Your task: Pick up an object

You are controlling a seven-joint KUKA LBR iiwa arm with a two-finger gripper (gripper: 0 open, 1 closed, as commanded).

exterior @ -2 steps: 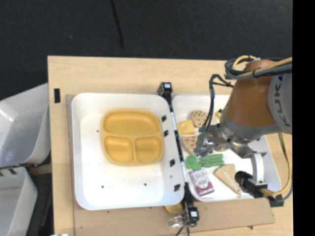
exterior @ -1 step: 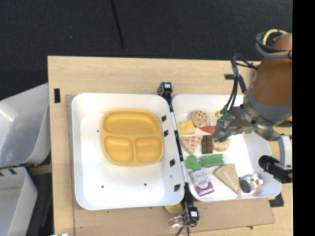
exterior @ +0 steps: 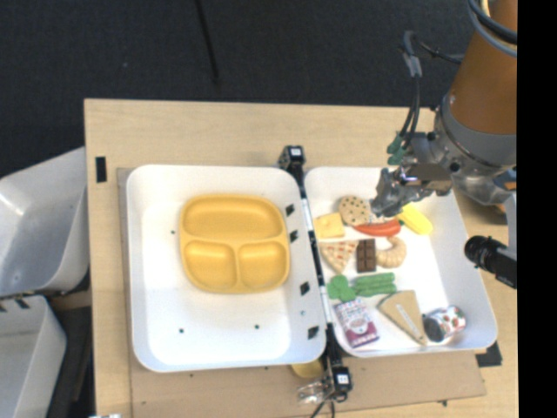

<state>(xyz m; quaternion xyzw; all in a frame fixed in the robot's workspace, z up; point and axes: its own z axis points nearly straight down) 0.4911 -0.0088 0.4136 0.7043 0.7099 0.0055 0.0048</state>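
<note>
Camera view: gripper (exterior: 389,200) low in right bin (exterior: 470,259), just over red pepper (exterior: 379,228) beside cookie (exterior: 353,209); its opening can't be judged. Pepper looks light, smooth, likely slippery plastic; best pinched across its narrow middle. Yellow tray (exterior: 235,242) in left bin

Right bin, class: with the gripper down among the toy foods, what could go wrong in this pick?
1. The gripper sits where the cookie, red pepper and yellow piece crowd together, so it may nudge or catch the wrong one.
2. The pepper is thin and lies flat, so it could slip.
</note>
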